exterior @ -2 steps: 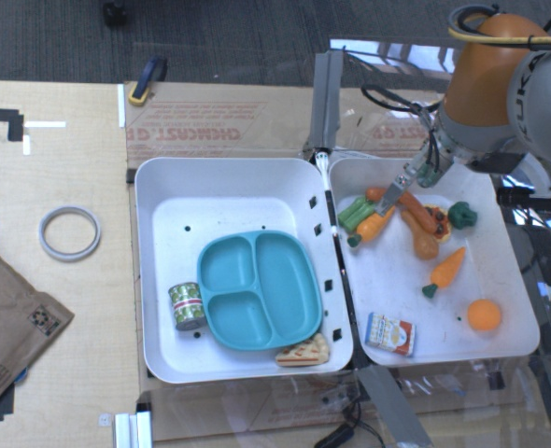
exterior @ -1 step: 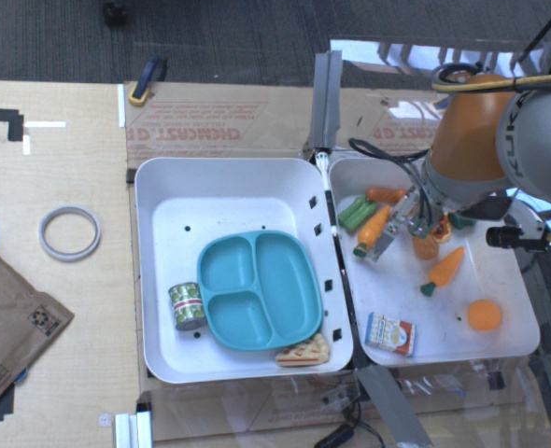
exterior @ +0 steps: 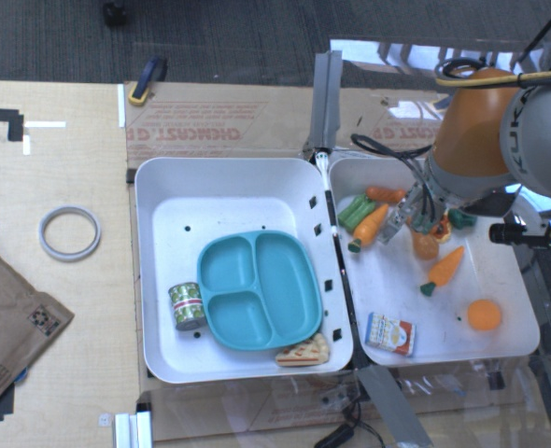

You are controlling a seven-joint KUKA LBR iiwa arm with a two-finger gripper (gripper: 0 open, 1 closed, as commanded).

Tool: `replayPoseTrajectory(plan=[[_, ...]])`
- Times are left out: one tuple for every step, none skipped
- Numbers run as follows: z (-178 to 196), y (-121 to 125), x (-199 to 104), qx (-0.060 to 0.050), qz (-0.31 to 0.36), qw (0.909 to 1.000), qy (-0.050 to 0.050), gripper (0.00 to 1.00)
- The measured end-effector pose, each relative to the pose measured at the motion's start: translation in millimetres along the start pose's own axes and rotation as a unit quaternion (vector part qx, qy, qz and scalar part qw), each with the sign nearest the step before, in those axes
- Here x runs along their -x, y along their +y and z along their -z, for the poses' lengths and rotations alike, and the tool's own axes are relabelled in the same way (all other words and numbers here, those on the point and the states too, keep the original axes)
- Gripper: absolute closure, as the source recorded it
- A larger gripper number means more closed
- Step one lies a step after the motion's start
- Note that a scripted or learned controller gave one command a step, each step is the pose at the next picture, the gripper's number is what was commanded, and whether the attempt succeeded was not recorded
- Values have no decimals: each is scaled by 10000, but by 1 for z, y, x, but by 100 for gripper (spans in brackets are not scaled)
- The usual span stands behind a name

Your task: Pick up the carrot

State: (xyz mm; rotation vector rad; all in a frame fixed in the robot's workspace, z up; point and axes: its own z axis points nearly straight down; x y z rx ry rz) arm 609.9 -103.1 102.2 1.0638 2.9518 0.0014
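Two white bins side by side on bench: left bin, right bin. Grey arm with orange band reaching in from right, over right bin's far half.

Left bin: blue divided tray mid-bin, small can touching tray's left edge, waffle-like piece at near rim.

Right bin, large to small: carrot near centre, lying at a slant, fat end up-right, green stub down-left. Second carrot-like piece near far-left corner, just beside a green vegetable and another orange bit. Small carton at near-left. Orange ball at near-right.

Gripper hovering between the far-left cluster and the central carrot, above a small orange cup-like object. Claw state: cannot tell — too much clutter and blur at the tip. Nothing visibly held.

Handling, as judgement: probably light rigid plastic, smooth, tapered, so likely to squirt out if pinched near the tip. Best grip across the thick upper half, jaws square to the long axis. Free space around central carrot, easier target than the crowded one.

Hard to make out: teal item partly under the wrist; cup-like object unclear.
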Motion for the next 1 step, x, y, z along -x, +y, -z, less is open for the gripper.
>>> replayPoseTrajectory(plan=[[-10,-3,6,-4,-814,9967,2,100]])
